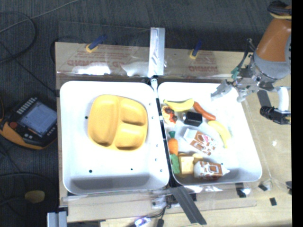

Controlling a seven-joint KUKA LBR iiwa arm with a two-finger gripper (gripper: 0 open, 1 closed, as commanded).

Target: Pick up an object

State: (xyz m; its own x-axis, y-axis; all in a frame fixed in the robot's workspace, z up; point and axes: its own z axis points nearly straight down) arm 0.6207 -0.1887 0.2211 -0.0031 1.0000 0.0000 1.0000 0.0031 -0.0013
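Observation:
The right bin (246, 141) holds several toy foods. A yellow banana (179, 104) lies at its far left, with a black block (193, 117) and a red-orange chili (203, 111) beside it. A second banana (220, 132) lies mid-bin, next to a patterned carton (201, 143). A carrot (173, 146), a green piece (175, 165), a yellow block (186, 164) and a small brown-and-white carton (208, 170) sit near the front. My gripper (230, 93) hovers over the bin's far right corner. It is open with nothing between its fingers.
The left bin (71, 141) holds a yellow divided plate (117, 122). A metal divider post (156, 51) stands behind the seam between the bins. A handheld pendant (32, 122) lies on the floor at left. Clamps (95, 43) hold the back board.

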